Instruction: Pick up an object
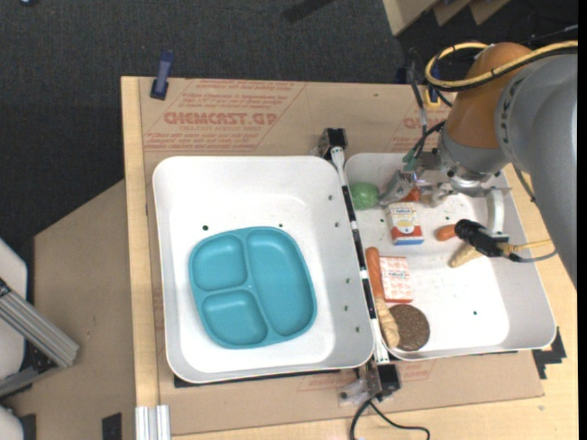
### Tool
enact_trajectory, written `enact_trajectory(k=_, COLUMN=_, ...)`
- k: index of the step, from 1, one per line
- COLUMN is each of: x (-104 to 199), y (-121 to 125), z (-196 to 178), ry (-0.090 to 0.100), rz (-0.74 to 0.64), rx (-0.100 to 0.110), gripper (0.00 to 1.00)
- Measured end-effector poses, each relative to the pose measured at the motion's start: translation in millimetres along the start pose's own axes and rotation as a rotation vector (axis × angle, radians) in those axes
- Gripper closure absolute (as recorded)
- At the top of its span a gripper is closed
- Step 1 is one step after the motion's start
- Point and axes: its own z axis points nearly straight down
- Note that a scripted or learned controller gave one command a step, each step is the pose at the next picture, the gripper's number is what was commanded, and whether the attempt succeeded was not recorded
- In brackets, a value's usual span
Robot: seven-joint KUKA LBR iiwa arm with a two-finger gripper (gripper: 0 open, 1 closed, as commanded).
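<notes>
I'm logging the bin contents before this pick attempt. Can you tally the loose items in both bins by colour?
Teal: 1, the divided tray
Green: 1, the round green item
White and red: 2, the small carton and the flat packet
Orange: 2, the sausage and the small orange piece
Brown: 1, the round cookie
Total: 7

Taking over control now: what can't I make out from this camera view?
- Gripper: its fingers are too small and cluttered to read as open or shut.
- Green object: too blurred to identify.
- Carton: label print too small to read.
- Right bin: the arm hides its far right corner.
</notes>
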Motion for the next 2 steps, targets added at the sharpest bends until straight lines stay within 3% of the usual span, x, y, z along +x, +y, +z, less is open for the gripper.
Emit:
enact_trajectory(k=1, x=21, y=20, z=1, ry=0.002, rz=0.001, rx=0.005, gripper=0.00)
enact_trajectory(k=2, x=21, y=19, z=-9, ry=0.002, rz=0.000, rx=0.004, gripper=1.00)
